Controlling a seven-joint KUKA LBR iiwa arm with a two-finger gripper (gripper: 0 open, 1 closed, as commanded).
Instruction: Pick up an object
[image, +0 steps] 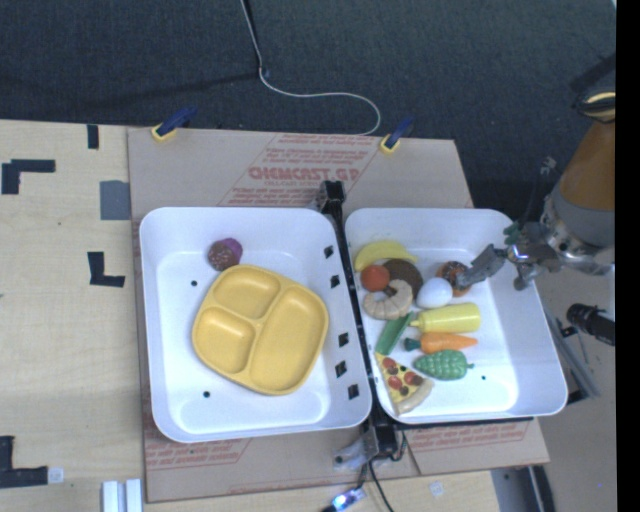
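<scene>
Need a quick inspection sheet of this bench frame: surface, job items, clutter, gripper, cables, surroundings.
Surface: two white bins, left bin, right bin, on cardboard sheet.
Job's things: toy food pile in right bin; yellow divided plate and purple ball in left bin.
Clutter: nothing seen.
Grippers: gripper over right bin's right side, jaws' state unclear.
Cables: white cable behind bins.
Surroundings: dark carpet.

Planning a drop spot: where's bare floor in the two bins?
Left bin: bare strips around the yellow plate, widest at its near-left corner and beyond the purple ball. Right bin: bare right side; toys crowd the divider side.
</scene>
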